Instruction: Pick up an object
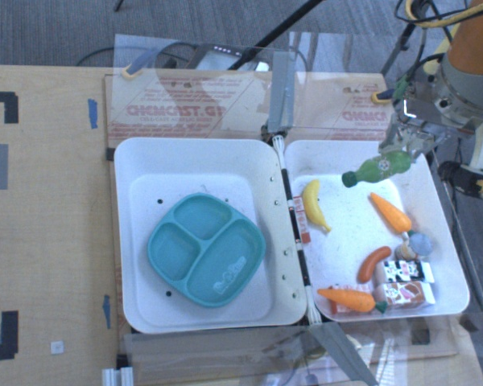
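- Gripper (pixel 406 145) sits at the upper right of the frame, at the far right corner of the right bin (pixel 455 252), below the arm's orange band.
- Its fingers close on the thick end of a green bottle (pixel 376 168); the bottle lies nearly level, neck pointing toward the left of the frame, and looks lifted clear of the bin floor, though that is hard to judge from this angle.
- Left of the bottle's neck, near the bin's left wall, lies a yellow banana (pixel 315 204), with a small red-and-white packet (pixel 299 218) just beside it against the wall.
- Below the bottle, toward the right wall, rests an orange carrot (pixel 390 212), apart from the bottle.
- Lower right of the bin holds a cluster: a bluish-grey ball (pixel 419 244), a red sausage (pixel 373 264), and two small cartons (pixel 406 282) touching each other.
- A second carrot (pixel 350 298) lies along the bin's near edge, just left of the cartons.
- Left bin (pixel 137 167) bears a teal divided plate (pixel 206 249) with three compartments, set in the middle of its floor.
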